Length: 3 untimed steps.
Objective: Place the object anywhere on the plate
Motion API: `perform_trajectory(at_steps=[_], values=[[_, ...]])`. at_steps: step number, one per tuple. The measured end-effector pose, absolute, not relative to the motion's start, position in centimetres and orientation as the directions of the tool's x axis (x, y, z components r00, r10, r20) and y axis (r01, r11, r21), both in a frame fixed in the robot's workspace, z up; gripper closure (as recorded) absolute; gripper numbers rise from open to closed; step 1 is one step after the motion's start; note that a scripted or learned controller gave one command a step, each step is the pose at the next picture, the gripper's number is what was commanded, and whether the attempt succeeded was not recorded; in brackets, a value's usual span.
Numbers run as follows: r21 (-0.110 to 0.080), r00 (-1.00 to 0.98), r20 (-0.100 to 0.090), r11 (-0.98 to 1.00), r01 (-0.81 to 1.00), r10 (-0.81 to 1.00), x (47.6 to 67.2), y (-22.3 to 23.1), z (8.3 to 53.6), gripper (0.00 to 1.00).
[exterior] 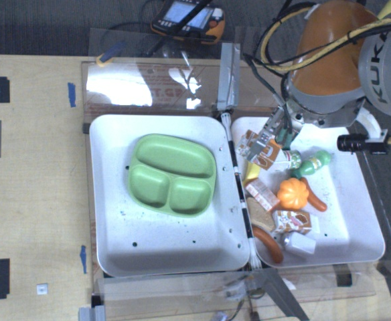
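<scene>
We see the claw low over the far-left corner of the right bin, among the packets there. Whether it is wide, narrow or holding anything we cannot tell; a brown-and-white packet lies right under it, touching or nearly so, and the view does not settle which.

The plate, green with three compartments, sits alone in the left bin, across the divider from the clutter.

We take the packet to be the thing meant for the plate. It looks light and thin, likely a crinkly wrapper that will flex and slide rather than resist. We would pinch it across its short width near the middle, so it does not fold or swing. The edges look too flimsy to trust.

Other candidates lie near: a small orange pumpkin, round and probably smooth plastic, prone to squirting out of a pinch unless taken across its widest part; a green vegetable just beyond it; a red sausage at the near edge, slim and easy to span. These sit close together, touching in places, so a grasp on one may nudge its neighbours.
</scene>
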State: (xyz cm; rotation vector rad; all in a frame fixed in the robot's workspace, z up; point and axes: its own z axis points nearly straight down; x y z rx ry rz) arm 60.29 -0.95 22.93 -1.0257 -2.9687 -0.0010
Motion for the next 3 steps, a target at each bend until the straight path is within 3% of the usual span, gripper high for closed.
perform_trajectory(at_steps=[1,2,3], values=[[0.001,-0.788,0.000,0.788,0.615,0.615,61.3,4.9,18.5,1.00],[0.004,-0.841,-0.003,0.841,0.541,0.541,63.3,13.6,20.4,1.00],[0.004,-0.841,-0.003,0.841,0.542,0.542,63.3,13.6,20.5,0.00]])
